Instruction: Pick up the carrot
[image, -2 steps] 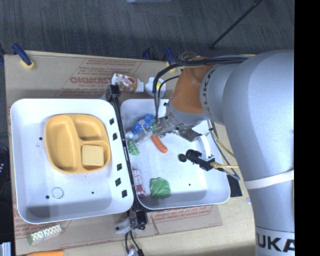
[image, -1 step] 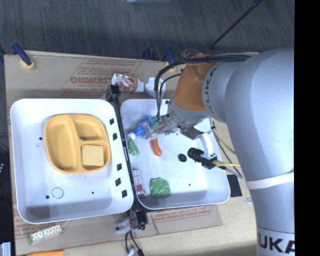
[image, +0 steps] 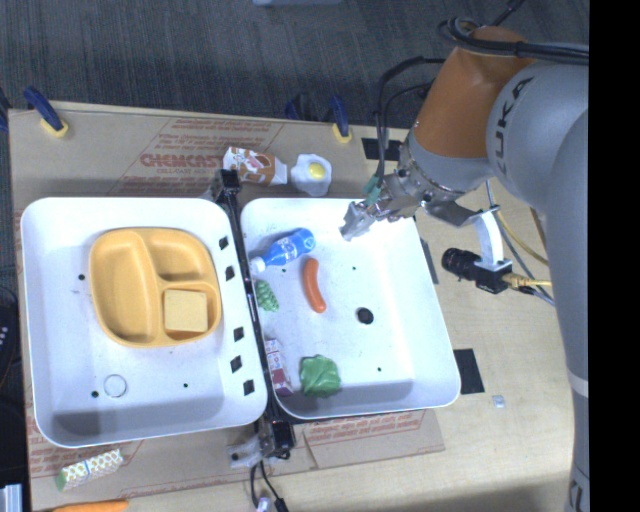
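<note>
You see the small orange carrot (image: 314, 285), a smooth, slim piece with rounded ends, lying flat on the white floor of the right bin (image: 400, 340). It lies in the upper middle part of this bin, its long axis nearly along the view's vertical, the lower end turned slightly to the right. Nothing touches it.

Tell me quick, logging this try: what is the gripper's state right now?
Gripper: cannot be told; it hangs over the right bin's far edge, apart from the carrot, nothing seen in it.
</note>
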